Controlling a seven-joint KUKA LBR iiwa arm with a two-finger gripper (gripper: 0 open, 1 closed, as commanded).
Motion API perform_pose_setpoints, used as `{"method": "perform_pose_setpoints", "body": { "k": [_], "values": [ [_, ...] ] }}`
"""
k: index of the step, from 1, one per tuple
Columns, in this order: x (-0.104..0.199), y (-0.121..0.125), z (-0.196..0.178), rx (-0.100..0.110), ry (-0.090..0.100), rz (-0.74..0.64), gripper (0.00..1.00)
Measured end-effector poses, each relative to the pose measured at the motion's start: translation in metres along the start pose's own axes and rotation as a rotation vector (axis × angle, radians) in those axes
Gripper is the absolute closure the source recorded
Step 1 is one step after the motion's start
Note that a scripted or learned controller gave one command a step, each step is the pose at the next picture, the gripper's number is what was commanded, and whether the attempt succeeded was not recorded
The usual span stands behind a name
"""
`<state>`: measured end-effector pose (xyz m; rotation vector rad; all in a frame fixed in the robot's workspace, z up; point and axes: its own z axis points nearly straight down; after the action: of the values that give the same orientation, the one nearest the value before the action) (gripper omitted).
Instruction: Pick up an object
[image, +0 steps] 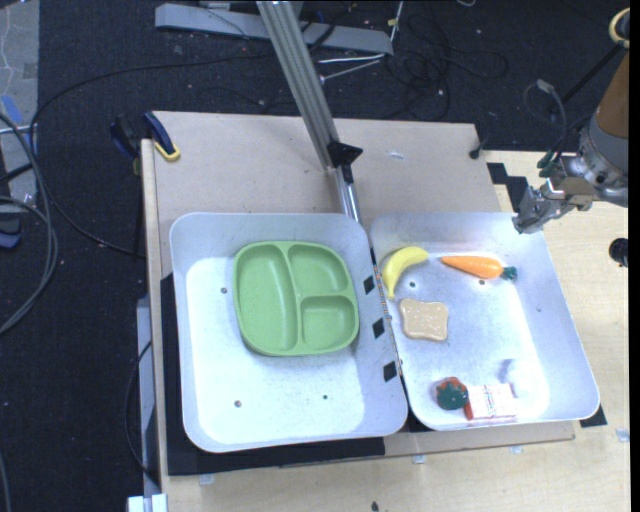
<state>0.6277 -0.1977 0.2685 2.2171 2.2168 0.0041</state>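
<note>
On my tan wooden table (260, 165), the claw (530, 218) hangs over the right white bin's (540, 340) far edge near the orange plastic carrot (472, 265); I cannot tell its opening

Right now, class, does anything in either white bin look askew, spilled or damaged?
Nothing looks spilled or damaged. The green three-compartment plastic plate sits slightly rotated in the left white bin; the yellow toy banana lies against the right white bin's left edge.

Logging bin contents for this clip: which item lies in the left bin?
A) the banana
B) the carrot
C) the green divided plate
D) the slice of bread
C: the green divided plate sits in the left bin, while the banana, carrot and slice of bread all lie in the right bin.
</note>
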Motion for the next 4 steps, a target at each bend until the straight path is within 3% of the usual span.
{"method": "perform_pose_setpoints", "body": {
  "k": [2,4],
  "values": [
    [0.119,0.002,0.02,0.007,0.004,-0.008,1.0],
    [0.241,-0.027,0.031,0.009,0.004,-0.008,1.0]
  ]
}}
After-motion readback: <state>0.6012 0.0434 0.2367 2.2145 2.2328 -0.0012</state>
